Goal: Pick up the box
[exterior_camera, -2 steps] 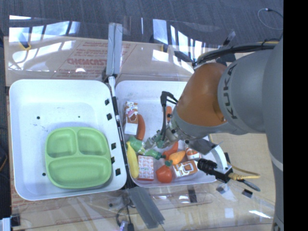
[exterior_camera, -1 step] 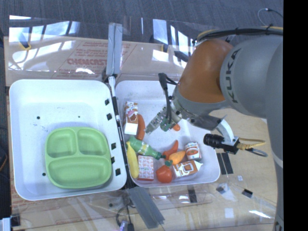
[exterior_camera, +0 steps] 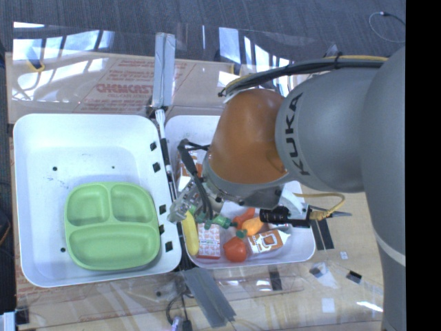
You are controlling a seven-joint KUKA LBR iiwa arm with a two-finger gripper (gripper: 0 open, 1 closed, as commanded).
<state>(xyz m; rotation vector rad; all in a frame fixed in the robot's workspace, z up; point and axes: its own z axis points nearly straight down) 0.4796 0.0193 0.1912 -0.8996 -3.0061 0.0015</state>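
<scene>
A small red and white box (exterior_camera: 209, 242) lies flat near the front wall of the right bin (exterior_camera: 303, 254). A yellow banana-like piece (exterior_camera: 191, 233) lies along its left side and a red tomato (exterior_camera: 236, 249) sits at its right. A second white and orange carton (exterior_camera: 269, 242) lies further right. My gripper (exterior_camera: 186, 204) hangs low over the bin's left side, just above and left of the red and white box, close to the yellow piece. The arm's orange band and grey wrist hide the middle of the bin.
An orange carrot (exterior_camera: 250, 224) and a green piece (exterior_camera: 220, 221) lie behind the box. The left bin (exterior_camera: 34, 185) holds a green divided plate (exterior_camera: 110, 225). The wall between the bins runs right beside the gripper.
</scene>
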